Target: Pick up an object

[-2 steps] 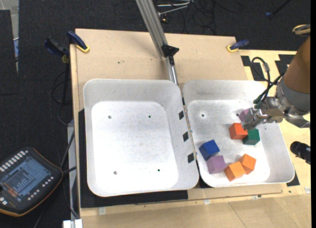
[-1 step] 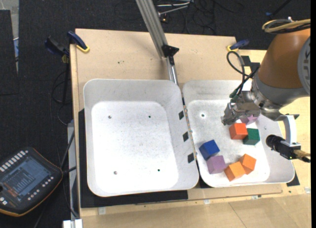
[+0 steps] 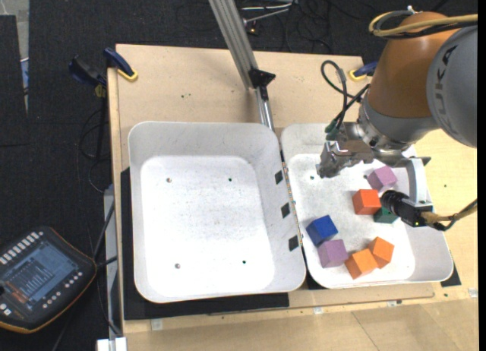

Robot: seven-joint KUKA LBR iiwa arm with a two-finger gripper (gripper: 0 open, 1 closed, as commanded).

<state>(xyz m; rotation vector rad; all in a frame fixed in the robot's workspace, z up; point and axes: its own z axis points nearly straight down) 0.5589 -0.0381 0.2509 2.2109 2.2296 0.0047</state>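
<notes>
The right bin (image 3: 429, 270) holds several small blocks. A blue block (image 3: 323, 229) and a purple block (image 3: 332, 252) lie near its left side. Two orange blocks (image 3: 370, 256) sit at the front, a third orange block (image 3: 366, 201) is in the middle, and a light purple block (image 3: 382, 178) lies behind it. A dark green piece (image 3: 386, 216) peeks out beside the cable. My gripper (image 3: 332, 164) hangs over the bin's back left part, above bare floor, with nothing visible between its fingers.
The left bin (image 3: 205, 205) lies beside the right one. A metal pole (image 3: 231, 23) slants over the bench at the back. Clamps (image 3: 118, 64) grip the bench's back corners. A teach pendant (image 3: 38, 277) lies off the bench at the front left.
</notes>
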